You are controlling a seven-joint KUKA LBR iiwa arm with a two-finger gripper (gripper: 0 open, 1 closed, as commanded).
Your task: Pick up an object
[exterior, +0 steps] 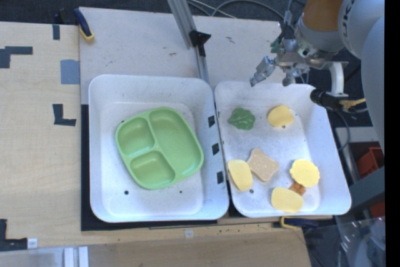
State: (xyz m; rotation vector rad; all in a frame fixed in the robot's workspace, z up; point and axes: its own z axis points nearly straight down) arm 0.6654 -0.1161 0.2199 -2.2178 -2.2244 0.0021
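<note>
From where I sit, the pick has not begun in earnest: my pincer hangs above the far rim of the right bin, its two fingers spread apart with nothing between them. Everything in that bin lies untouched, so the reach down, the closing and the lift are all left to do.

The nearest candidates are the green leafy piece and the yellow round piece, side by side in the far half of the bin, a little apart from each other. Nearer the front edge sit a tan square slice, touching a yellow oval piece on its left, and two more yellow pieces to the right; something brownish shows between those two, though I can't make out what it is. All look flat and low, so I judge a grasp will need the fingers close to the bin floor.

The left bin holds a green divided plate.
</note>
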